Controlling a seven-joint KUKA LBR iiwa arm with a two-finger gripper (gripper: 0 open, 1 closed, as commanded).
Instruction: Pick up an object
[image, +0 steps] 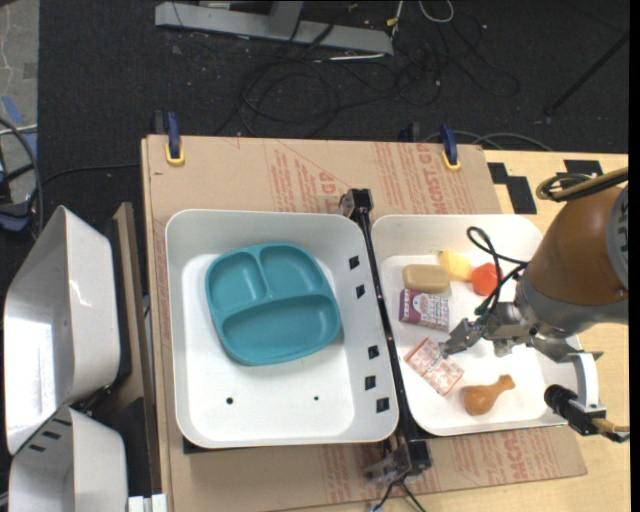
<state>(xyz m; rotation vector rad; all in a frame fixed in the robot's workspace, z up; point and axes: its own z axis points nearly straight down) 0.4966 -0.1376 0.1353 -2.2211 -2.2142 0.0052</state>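
Note:
The right bin (520, 232) holds several small objects. A tan block (427, 277), a yellow piece (455, 263) and an orange-red piece (485, 278) lie at its far side. A purple carton (425, 308) sits left of centre. A red-and-white packet (433, 365) lies near the front left, and a brown drumstick-shaped toy (487, 395) lies at the front. My gripper (462, 338) hangs low over the bin, just right of the carton and above the packet's far corner. Nothing shows in its grasp.
The left bin (190, 400) carries a teal divided plate (272, 303). A black divider (378, 320) runs between the bins. The orange-banded arm (585, 265) covers the right bin's right side. White tubs (55, 320) stand off the bench at left.

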